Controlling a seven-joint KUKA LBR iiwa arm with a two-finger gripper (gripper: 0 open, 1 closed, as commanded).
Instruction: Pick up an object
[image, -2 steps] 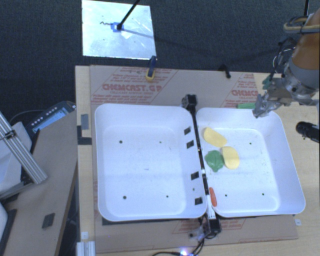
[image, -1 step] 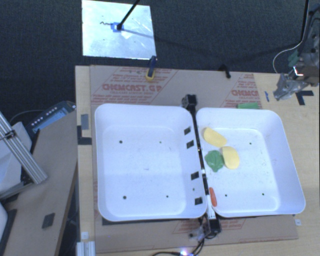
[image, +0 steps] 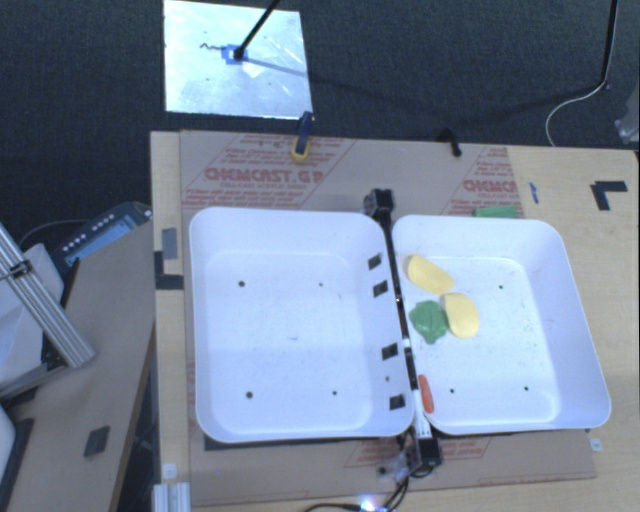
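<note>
You see yellow lump (image: 429, 274) in right bin (image: 575, 330): likely light, soft; pinch across narrow middle.

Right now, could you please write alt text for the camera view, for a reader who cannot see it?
Two shallow white bins sit side by side on a bench; the right bin holds two yellow pieces, a green piece touching the lower yellow one, and a small orange piece by the divider. The left bin shows bare white floor.

Cardboard sheet (image: 270, 172) under bins; foil square (image: 236, 60) beyond; cable (image: 585, 92) far right.
</note>
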